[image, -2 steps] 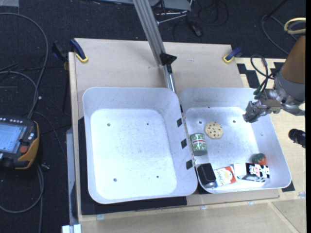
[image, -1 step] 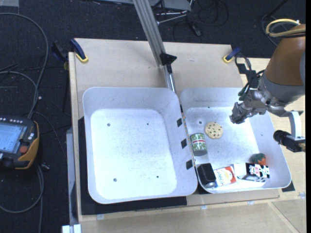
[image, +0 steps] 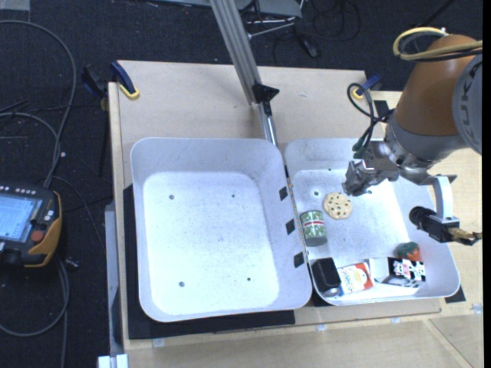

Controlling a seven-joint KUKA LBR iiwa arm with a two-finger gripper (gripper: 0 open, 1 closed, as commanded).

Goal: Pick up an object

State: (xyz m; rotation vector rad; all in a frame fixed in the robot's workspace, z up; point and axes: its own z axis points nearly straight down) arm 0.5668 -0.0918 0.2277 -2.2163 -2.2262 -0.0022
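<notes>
My gripper (image: 356, 184) hangs low in the right bin (image: 307, 153), just up and right of a round tan cookie (image: 337, 205). Nothing shows between its fingers. A small green can (image: 313, 227) lies left of the cookie by the bin's left wall. Along the bin's front edge lie a black block (image: 326, 274), a white and orange packet (image: 355, 277), and a black-and-white carton (image: 406, 268). A small red and green toy (image: 408, 250) rests just above the carton.
The left bin (image: 207, 221) sits beside the right one, sharing a raised divider with black clips (image: 290, 225). A slanted metal pole (image: 238, 37) runs down to the back of the bins. The arm's grey and orange body (image: 441, 90) overhangs the right bin's far right.
</notes>
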